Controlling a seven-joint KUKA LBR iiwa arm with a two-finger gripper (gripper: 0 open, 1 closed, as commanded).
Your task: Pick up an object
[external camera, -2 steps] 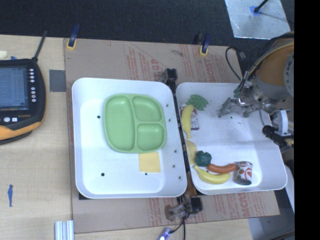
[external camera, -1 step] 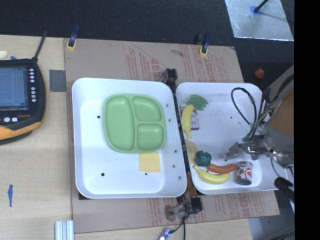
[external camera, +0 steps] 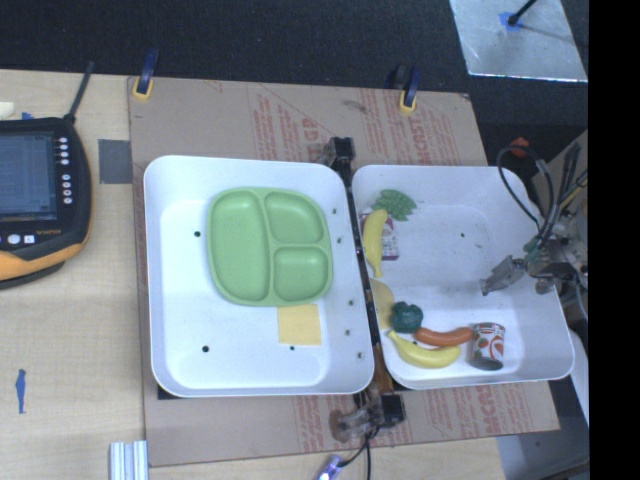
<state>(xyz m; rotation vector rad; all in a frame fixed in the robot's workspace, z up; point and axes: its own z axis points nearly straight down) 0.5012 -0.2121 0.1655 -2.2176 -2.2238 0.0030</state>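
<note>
The things I could pick lie in the right bin [external camera: 520, 363], mostly crowded along its left and lower sides: a yellow banana [external camera: 373, 240] lies lengthwise by the left wall with a green leafy piece [external camera: 396, 204] just above it, and lower down a second banana [external camera: 423, 354] curves beneath an orange carrot [external camera: 443, 336], with a dark green broccoli [external camera: 405, 316] touching the carrot's left end. A small red-and-white can [external camera: 488, 345] stands just right of the carrot. My tool [external camera: 497, 280] sits above the right side of this bin, apart from all of these, angled toward the bin's middle; I cannot tell how it is set, and I see nothing in it. In the left bin [external camera: 170, 268] rests a green plate with 3 compartments [external camera: 269, 245], and a yellow square [external camera: 299, 323] lies just below it. On the table [external camera: 70, 368], well to the left, sits a control pendant [external camera: 35, 198].
</note>
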